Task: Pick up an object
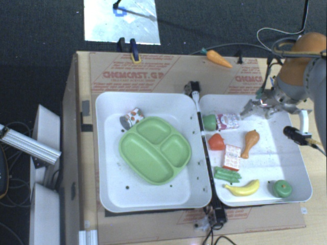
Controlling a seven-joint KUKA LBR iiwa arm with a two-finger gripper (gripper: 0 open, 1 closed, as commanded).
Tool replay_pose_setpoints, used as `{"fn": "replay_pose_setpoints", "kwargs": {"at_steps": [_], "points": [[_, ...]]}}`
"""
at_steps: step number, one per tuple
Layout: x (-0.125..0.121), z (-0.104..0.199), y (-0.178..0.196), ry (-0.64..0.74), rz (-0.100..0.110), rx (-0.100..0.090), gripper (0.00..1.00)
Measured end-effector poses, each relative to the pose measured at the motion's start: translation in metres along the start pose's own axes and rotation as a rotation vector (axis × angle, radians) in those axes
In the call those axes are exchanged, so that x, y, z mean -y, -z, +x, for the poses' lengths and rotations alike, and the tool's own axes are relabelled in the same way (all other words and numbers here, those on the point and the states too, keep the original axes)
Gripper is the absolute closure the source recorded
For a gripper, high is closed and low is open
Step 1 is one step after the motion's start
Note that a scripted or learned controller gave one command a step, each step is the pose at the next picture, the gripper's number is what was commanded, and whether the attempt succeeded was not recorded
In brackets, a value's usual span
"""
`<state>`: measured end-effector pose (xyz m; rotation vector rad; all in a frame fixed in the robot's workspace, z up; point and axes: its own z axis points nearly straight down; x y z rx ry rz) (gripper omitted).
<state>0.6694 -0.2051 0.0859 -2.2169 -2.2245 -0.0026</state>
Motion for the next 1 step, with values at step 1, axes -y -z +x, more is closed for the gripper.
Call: {"fn": "replay_pose_setpoints", "kwargs": {"at_steps": [1], "points": [[0.0001, 0.0046, -0.0004, 0.0, -0.003, 0.003, 0.0]]}}
